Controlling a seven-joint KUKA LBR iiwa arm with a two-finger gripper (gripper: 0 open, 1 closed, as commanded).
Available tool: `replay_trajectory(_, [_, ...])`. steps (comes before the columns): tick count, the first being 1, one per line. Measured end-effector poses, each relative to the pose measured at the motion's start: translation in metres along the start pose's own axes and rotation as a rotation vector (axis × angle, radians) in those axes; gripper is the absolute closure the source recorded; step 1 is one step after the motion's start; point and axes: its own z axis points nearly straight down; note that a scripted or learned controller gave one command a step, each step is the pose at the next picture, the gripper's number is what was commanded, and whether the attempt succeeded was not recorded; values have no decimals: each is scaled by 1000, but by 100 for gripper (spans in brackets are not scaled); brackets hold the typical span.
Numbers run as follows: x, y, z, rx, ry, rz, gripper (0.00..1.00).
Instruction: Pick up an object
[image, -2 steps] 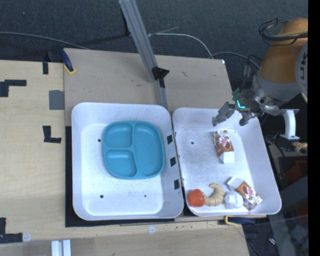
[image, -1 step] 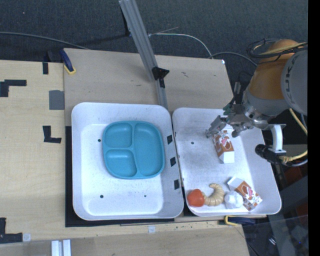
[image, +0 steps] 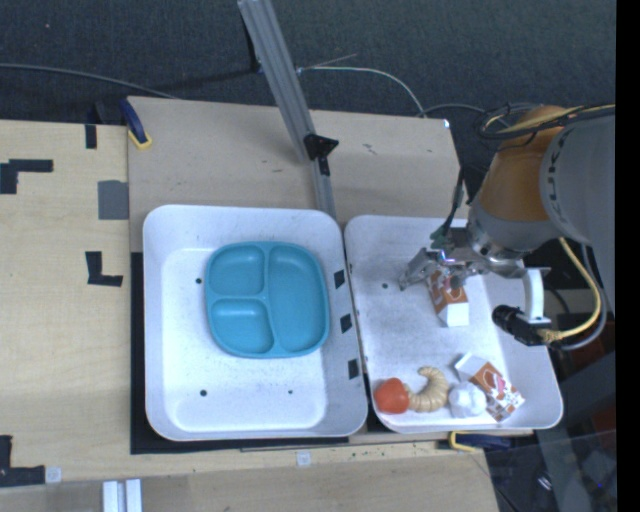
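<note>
A small red-and-white carton lies in the right bin, just beneath the tool; whether the tool grips it cannot be told. A tomato, croissant and packet crowd the near edge.

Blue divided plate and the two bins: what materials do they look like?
Blue divided plate: likely moulded plastic, matte to satin; uniform teal colour, soft rounded compartment ridges, only faint sheen. Left bin and right bin: probably thin formed plastic, matte white, rounded corners and shallow lips, with speckled scuffs on the floors. Could be coated metal; the view can't settle it.
</note>
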Motion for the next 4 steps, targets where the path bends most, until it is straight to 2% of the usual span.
replay_trajectory(1, [-3,5,28,-23,-7,1,0])
replay_trajectory(2, [-3,5,20,-23,-8,0,100])
replay_trajectory(3, [1,14,-38,-11,-1,0,100])
replay_trajectory(4, [0,16,-102,-12,-1,0,100])
